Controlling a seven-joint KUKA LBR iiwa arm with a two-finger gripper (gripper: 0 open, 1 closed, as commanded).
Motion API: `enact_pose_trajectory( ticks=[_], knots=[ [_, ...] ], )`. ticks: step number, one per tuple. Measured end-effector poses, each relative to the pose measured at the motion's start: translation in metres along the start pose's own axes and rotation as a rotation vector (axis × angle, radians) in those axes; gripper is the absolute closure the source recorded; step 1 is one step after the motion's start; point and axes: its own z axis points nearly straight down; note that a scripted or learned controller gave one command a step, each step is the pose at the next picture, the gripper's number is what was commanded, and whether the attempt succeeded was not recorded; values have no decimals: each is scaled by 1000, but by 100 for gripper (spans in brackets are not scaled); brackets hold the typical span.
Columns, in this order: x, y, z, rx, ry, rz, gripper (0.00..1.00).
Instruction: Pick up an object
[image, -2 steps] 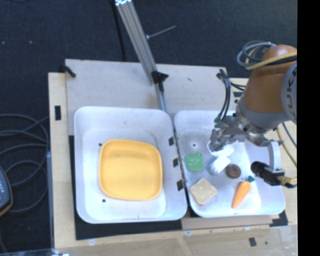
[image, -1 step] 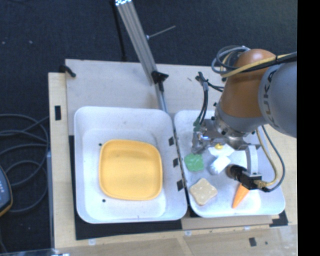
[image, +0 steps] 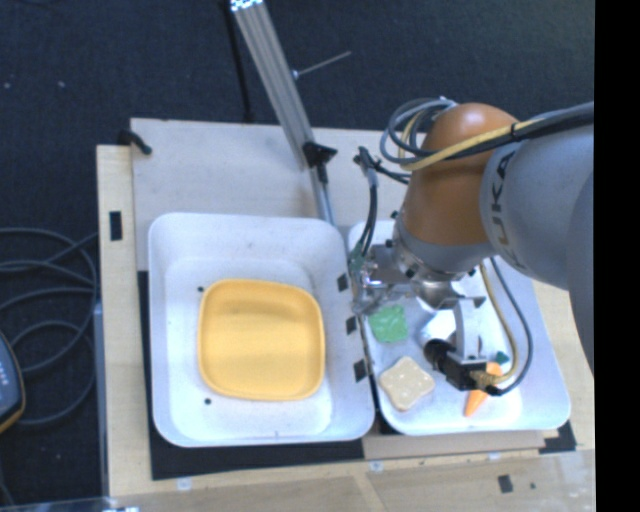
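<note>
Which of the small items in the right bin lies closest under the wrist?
The green piece, directly below the wrist; the beige cracker-like square and orange carrot lie nearer the front rim.

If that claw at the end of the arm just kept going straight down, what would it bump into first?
Probably the green object in the right bin. The gripper points down at the bin and sits just above that piece, though one slanted view leaves depth uncertain.

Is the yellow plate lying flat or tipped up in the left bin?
Flat: the yellow plate lies face up on the left bin floor, its whole rim visible.
</note>
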Motion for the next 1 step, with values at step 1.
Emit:
enact_pose_trajectory(
  ticks=[1],
  knots=[
    [57,-5,-5,0,0,0,100]
  ],
)
